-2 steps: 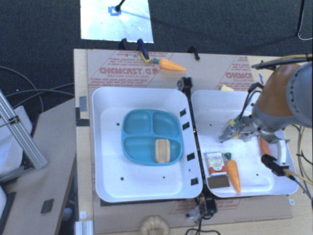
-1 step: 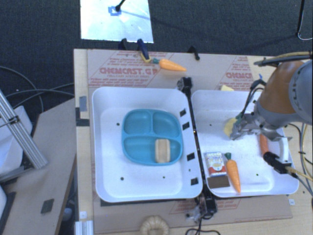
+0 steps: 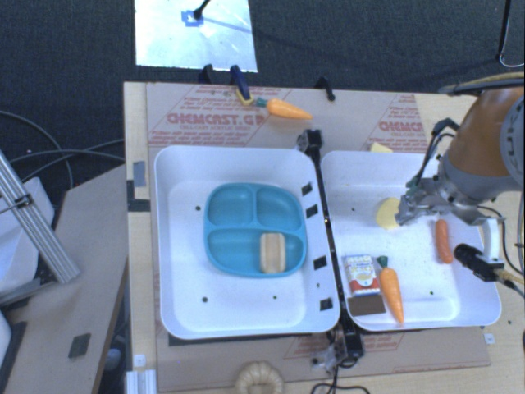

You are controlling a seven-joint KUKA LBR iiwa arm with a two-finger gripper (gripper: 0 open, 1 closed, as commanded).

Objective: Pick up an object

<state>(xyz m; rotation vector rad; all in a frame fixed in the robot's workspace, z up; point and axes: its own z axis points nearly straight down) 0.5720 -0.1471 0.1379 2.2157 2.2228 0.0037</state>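
The gripper (image 3: 408, 212) sits low in the right bin (image 3: 353, 179), right of centre frame, its tip at a pale yellow object (image 3: 386, 213), seemingly touching it; I cannot tell its state; an orange sausage (image 3: 443, 241) lies just right; a carrot (image 3: 390, 292) and small carton (image 3: 360, 272) lie lower; the left bin (image 3: 184, 179) holds a blue plate (image 3: 238, 208).
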